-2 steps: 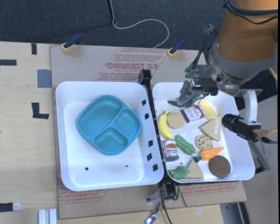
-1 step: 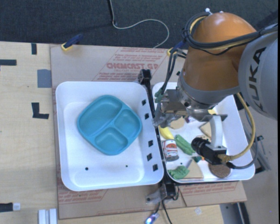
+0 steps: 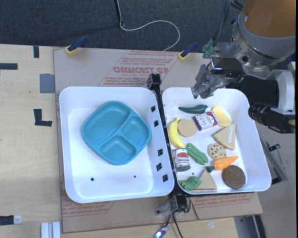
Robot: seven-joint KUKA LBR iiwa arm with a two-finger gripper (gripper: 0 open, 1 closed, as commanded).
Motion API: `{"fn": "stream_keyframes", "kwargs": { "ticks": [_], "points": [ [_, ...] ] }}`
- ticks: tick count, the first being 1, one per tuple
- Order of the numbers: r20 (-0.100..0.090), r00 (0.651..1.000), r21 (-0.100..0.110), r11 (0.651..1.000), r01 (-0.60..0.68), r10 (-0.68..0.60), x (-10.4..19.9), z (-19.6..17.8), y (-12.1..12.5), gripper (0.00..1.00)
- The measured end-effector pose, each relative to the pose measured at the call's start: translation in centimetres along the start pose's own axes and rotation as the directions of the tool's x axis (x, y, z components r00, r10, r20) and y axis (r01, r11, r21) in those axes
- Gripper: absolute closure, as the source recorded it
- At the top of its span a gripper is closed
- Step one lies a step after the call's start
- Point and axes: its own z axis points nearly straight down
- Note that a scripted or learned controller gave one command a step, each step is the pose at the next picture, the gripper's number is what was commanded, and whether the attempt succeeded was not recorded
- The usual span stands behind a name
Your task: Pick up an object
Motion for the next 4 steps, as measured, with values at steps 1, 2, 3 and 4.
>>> {"fn": "stream_keyframes", "kwargs": {
  "ticks": [1,2,3,4],
  "points": [
    [0.005,1.000,0.032,0.999,0.001,-0.001,2.9,13.7,-0.5,1.00],
    [0.006,1.000,0.032,0.999,-0.011,0.010,-6.2,25.3,-0.8,1.00],
    [0.002,1.000,0.019,1.000,0.003,-0.003,-2.0,21.7,0.4,1.00],
    [0.001,1.000,0.005,1.000,0.001,-0.001,-2.3,8.9,-0.2,1.00]
  ]
}}
